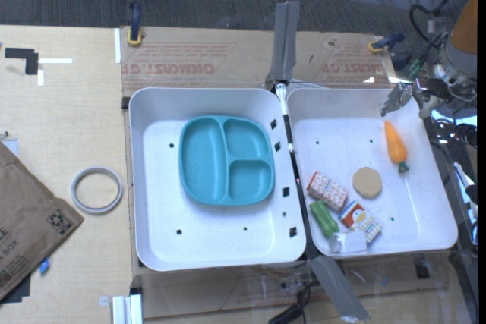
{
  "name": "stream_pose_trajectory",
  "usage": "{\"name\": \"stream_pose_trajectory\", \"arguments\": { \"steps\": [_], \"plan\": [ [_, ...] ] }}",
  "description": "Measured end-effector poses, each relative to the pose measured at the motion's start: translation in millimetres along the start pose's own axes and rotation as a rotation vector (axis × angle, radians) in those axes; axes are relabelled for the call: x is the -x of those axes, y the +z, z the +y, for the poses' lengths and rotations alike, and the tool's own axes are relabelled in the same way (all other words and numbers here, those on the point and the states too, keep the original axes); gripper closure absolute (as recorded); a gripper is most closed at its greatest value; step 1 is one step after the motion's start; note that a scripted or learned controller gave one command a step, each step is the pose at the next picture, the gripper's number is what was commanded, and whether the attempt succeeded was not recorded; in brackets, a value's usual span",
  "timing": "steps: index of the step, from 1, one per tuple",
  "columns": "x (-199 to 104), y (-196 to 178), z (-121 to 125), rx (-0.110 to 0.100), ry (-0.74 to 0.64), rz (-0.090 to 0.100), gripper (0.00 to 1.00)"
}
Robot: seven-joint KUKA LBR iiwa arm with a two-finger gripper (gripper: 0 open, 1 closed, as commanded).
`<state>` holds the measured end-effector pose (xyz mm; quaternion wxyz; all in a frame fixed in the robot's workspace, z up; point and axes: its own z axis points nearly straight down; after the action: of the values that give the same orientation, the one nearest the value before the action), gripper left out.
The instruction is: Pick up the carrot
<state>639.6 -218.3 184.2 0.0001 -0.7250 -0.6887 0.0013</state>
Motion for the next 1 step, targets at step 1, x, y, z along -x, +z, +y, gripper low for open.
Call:
{"name": "stream_pose_trajectory", "arguments": {
  "steps": [1],
  "plan": [
    [-9.3,92.4,-9.7,0.003,-0.019,0.005,0.00]
  ]
}}
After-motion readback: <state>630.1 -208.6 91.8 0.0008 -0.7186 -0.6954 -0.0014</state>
